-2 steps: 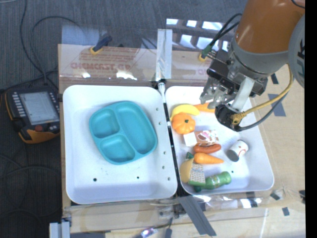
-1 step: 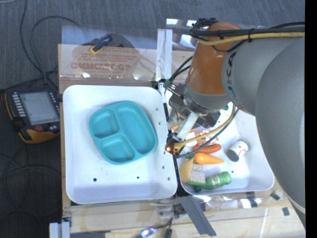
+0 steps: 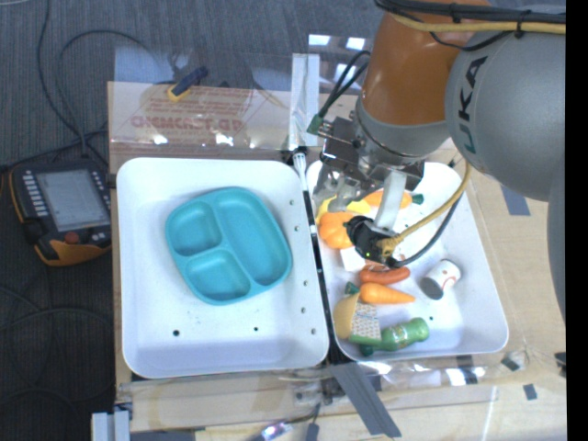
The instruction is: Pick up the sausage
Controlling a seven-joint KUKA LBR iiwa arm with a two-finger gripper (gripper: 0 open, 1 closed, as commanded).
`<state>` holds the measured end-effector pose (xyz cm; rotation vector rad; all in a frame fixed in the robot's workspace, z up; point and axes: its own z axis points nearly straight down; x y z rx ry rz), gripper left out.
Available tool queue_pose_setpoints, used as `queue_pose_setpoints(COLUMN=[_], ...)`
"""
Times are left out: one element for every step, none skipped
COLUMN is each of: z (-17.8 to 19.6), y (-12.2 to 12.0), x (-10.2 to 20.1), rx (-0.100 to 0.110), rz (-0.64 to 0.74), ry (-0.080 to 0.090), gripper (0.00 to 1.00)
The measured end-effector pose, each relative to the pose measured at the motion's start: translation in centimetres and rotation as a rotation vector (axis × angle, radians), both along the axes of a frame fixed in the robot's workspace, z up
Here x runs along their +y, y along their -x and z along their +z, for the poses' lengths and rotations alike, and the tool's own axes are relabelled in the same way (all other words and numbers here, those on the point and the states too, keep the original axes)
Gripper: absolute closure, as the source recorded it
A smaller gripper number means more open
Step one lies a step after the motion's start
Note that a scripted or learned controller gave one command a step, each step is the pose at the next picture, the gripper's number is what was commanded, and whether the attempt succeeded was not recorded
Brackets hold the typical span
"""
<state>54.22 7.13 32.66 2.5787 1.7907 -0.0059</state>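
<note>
1. White plastic makes up the two bins on the bench: the left bin [image 3: 138, 338] holds one teal plate [image 3: 230, 243] with three compartments, and the right bin [image 3: 482, 324] holds the toy food.
2. Camera view, the hand [image 3: 338, 189]: it hangs low over the right bin's 10 o'clock corner, under the grey arm and its orange band. Its state cannot be told from this angle, and nothing is seen held in it.
3. One sausage [image 3: 384, 273], reddish, lies near the middle of the right bin, toward 5 o'clock from the hand and apart from it.
4. Crowding the sausage: one carrot [image 3: 386, 294] touches it at 6 o'clock, and one orange pepper [image 3: 334, 231] sits at its 10 o'clock, between it and the hand.
5. One yellow piece [image 3: 370, 200] lies at the sausage's 12 o'clock, partly hidden by the arm.
6. One small white can [image 3: 442, 278] rests at the sausage's 3 o'clock.
7. One green cucumber [image 3: 402, 334] and one beige piece [image 3: 354, 318] lie near the 6 o'clock wall.
</note>
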Motion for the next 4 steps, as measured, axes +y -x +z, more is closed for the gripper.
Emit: queue_pose_setpoints(z=[0.0,-12.3,-4.5,-14.4], y=[0.0,-2.3,-3.0,-2.6], x=[0.0,4.6,-0.4,-5.2], rx=[0.0,0.004,0.0,0.004], rz=[0.0,0.175,0.146,-0.026], ry=[0.0,-0.003,-0.001,-0.002], gripper=[0.0,0.0,0.0,0.0])
